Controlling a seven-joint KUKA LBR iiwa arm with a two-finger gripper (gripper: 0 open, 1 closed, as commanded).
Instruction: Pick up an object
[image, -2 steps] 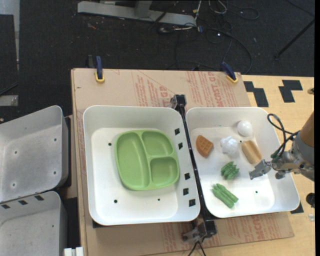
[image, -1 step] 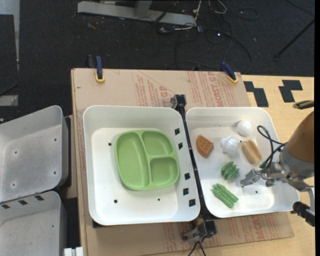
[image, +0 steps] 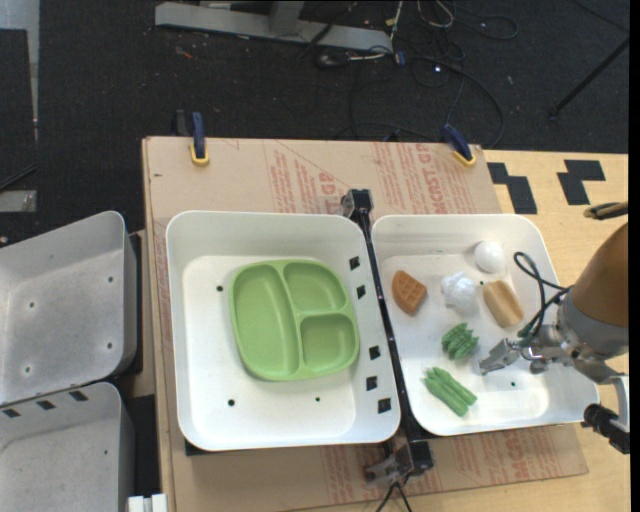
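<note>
The right bin (image: 520, 415) holds a brown waffle-like piece (image: 408, 292), a white crumpled object (image: 461, 291), a white ball (image: 489, 256), a tan bread-like block (image: 503, 302), a dark green leafy toy (image: 460, 341) and a light green bean pod (image: 449, 390). My gripper (image: 497, 358) reaches in from the right, low over the bin floor just right of the leafy toy and above the bean pod. Nothing shows between its fingers.
The left bin (image: 200, 400) carries a green divided plate (image: 295, 318). A black divider bar (image: 380, 320) runs between the bins. Grey metal trays (image: 60, 300) lie off the bench at left. Clamps (image: 199, 150) grip the board's far edge.
</note>
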